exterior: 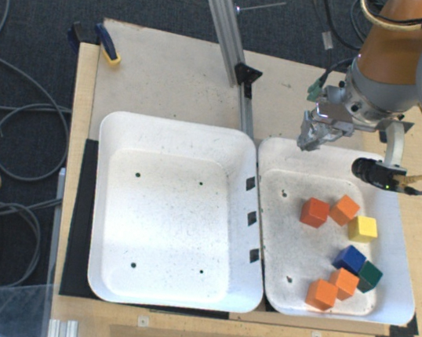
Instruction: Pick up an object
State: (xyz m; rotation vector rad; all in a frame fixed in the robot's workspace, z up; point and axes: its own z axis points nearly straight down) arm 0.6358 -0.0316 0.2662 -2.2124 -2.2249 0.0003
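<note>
Camera view: small rigid orange cube [315, 213], judged light, is best gripped across flat sides; end effector [310, 142] state cannot be told.

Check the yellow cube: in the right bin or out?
In. The yellow cube lies on the right bin's floor beside an orange cube.

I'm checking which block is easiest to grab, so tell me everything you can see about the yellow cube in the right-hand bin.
The yellow cube is a small, plain block with a matte look; its material cannot be told. It sits flat on the floor of the right bin, turned slightly askew, near the far right side. An orange cube touches or nearly touches its upper-left corner; a blue cube lies just below, apart from it. The gripper hangs above the bin's far rim, well away from it.
</note>
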